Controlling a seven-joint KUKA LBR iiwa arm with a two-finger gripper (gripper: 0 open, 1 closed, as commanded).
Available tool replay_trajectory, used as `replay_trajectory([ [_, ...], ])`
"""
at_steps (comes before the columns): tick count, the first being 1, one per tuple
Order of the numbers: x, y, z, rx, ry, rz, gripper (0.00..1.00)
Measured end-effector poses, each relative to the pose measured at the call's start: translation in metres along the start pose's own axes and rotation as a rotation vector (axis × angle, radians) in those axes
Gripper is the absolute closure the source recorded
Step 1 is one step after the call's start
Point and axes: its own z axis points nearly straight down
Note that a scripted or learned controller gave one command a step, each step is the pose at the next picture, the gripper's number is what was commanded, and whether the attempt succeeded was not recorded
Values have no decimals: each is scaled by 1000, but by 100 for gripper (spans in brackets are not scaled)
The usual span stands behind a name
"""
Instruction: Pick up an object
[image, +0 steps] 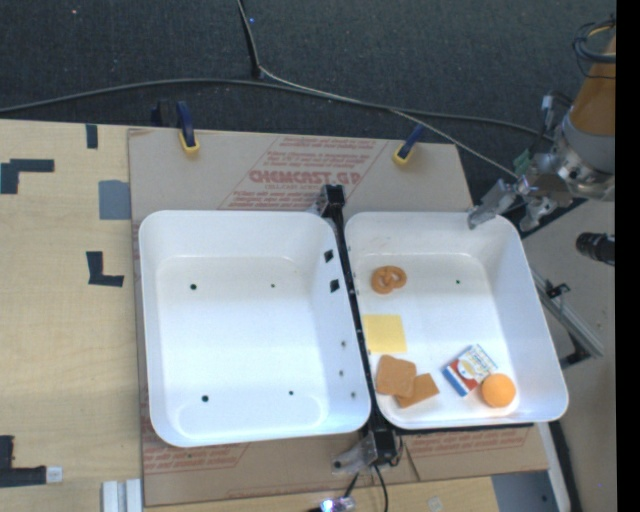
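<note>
Five items lie in the right bin (520, 262), pretzel (389, 279) nearest yet well apart from the tool (487, 212), grip state indiscernible; cardboard (300, 172) reads "CHEMCAST GP".

Glossy smooth white plastic bins (240, 232) on matt brown cardboard sheet (300, 170); rough dark carpet-like floor (400, 50).

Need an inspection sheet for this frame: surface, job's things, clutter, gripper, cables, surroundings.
Surface: cardboard sheet under two white bins, held by two clamps.
Job's things: right bin holds pretzel, yellow square, brown pieces, small carton, orange ball.
Clutter: nothing seen.
Gripper: gripper above the right bin's far right corner, nothing between its fingers.
Cables: black cable across the dark floor.
Surroundings: wooden bench with dark tape marks.
</note>
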Motion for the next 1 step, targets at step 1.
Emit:
replay_trajectory([
  [1,47,19,116,10,4,-4,0],
])
